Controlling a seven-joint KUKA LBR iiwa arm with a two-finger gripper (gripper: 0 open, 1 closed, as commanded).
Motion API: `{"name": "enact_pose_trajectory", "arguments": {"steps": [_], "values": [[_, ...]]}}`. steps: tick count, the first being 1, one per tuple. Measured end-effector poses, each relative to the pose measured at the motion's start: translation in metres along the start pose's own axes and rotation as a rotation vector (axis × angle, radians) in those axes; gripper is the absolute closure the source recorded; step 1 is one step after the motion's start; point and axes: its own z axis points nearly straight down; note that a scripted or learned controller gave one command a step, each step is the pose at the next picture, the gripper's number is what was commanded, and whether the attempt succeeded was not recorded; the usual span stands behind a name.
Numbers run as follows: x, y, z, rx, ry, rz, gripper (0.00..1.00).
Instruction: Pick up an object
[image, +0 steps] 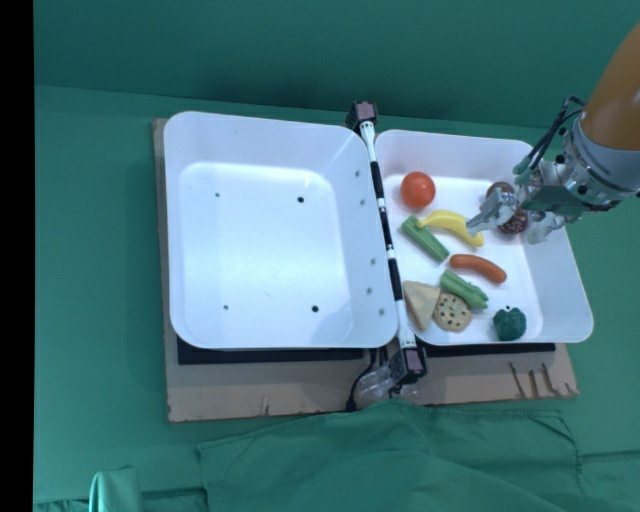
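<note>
toy food fills the right bin: an orange tomato, banana, green stalk, sausage, cookie, sandwich wedge and broccoli. the gripper hangs low at the bin's far right, beside a dark reddish-brown piece near the banana's tip, probably its target. whether the claw is spread or has hold of that piece, i cannot tell. the left bin sits alongside, likely the drop spot.

A robot lab: white bins on cardboard, green cloth backdrop, toy food.
</note>
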Motion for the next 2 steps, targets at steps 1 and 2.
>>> {"name": "enact_pose_trajectory", "arguments": {"steps": [1, 2], "values": [[0.0, 0.0, 0.0, 0.0, 0.0, 0.0, 0.0], [0.0, 0.0, 0.0, 0.0, 0.0, 0.0, 0.0]]}}
